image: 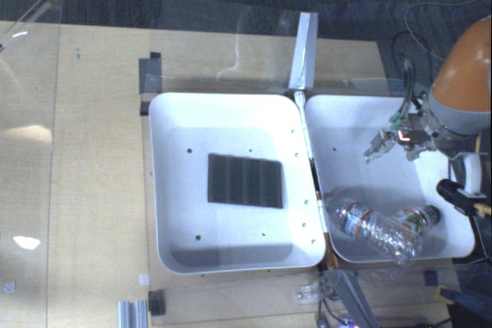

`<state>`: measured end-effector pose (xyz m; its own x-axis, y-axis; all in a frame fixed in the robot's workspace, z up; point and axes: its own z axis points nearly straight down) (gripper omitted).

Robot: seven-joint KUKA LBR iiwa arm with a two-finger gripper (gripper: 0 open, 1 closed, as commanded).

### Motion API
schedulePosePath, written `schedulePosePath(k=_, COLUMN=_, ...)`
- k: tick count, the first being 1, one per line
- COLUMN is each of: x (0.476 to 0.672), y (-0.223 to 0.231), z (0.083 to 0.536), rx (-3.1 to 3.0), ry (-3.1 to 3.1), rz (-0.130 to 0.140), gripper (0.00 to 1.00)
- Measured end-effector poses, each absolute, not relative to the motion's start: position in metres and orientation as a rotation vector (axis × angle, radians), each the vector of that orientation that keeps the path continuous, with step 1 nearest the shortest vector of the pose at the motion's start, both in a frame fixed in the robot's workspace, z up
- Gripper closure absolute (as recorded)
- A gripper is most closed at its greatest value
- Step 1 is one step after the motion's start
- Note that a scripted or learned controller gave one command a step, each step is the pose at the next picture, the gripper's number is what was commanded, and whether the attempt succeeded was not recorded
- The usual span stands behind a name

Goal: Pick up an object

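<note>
Camera view is showing the claw (393, 140) hovering above the right bin (338, 123), its opening too blurred to tell. A clear plastic bottle (382, 226) is lying on its side just below it. Being round and slick, it is risking rolling away or slipping.

A clear, crumpled plastic bottle (382, 225) lies on its side at the lower right of the frame, near the right bin's (338, 165) front wall.
</note>
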<state>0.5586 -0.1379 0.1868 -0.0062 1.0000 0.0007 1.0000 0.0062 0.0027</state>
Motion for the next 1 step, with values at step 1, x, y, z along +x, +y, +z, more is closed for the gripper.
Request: schedulePosePath(k=1, x=0.5583, y=-0.1073, z=0.2849, rx=2.496, ry=1.898, rz=0.009, gripper=0.0)
